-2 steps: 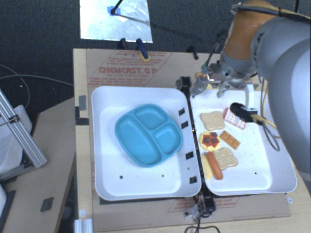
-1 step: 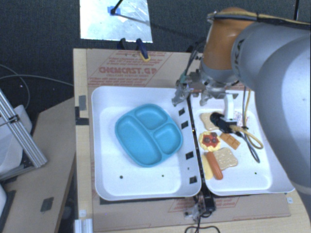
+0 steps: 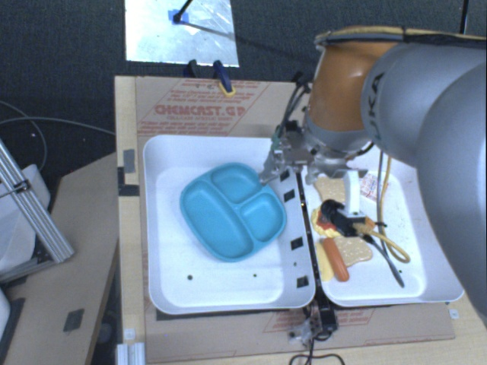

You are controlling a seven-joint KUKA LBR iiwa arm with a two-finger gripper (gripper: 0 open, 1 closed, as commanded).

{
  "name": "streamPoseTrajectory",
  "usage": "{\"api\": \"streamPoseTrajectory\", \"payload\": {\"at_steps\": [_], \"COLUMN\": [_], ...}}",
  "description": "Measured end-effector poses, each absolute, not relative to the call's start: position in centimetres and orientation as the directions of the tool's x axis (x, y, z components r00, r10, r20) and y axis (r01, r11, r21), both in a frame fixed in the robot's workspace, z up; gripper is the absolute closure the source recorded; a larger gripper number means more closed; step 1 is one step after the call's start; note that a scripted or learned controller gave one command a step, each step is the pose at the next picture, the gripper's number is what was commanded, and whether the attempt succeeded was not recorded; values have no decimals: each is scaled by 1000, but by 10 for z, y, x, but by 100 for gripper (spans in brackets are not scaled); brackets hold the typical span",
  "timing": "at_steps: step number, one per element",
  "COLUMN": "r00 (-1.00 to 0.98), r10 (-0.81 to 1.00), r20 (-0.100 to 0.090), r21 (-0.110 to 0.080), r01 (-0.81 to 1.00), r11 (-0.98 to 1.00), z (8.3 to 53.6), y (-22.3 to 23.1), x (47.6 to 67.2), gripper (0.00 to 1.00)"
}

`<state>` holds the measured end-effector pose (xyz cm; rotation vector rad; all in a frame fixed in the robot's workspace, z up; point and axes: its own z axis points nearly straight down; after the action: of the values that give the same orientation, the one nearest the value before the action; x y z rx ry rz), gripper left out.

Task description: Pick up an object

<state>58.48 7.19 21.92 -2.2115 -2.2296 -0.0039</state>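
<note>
**Blue plate at the gripper tip: approach in hand, lift not yet made**

**Item:** blue plate (image 3: 232, 211), three compartments, lying flat in the left-hand bin (image 3: 163, 234). Its upper right rim sits directly under the gripper (image 3: 268, 173). Whether the two touch or are only very close cannot be told.

**Grip state:** released or clenched cannot be told from this slant, and nothing is seen held.

**Step, as judged:** closing in on the plate's rim. The plate lies flat on the bin floor, so no lift yet.

**Next move, as judged:** seat the thin rim squarely in the grip, clamp, then raise slowly. A broad plate held by one edge is likely to tilt or slip.

**Further out from the gripper:** the right-hand bin (image 3: 426, 272), holding a sausage (image 3: 335, 259) and a slice of bread (image 3: 356, 249), both well apart from the tip. The arm (image 3: 411, 90) hangs above that bin.
</note>
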Motion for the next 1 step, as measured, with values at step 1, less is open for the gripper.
{"api": "streamPoseTrajectory", "payload": {"at_steps": [1], "r00": [-5], "r10": [1000], "r20": [1], "r21": [3], "r01": [1000], "r11": [5], "z": [208], "y": [82], "x": [615], "gripper": [0]}}
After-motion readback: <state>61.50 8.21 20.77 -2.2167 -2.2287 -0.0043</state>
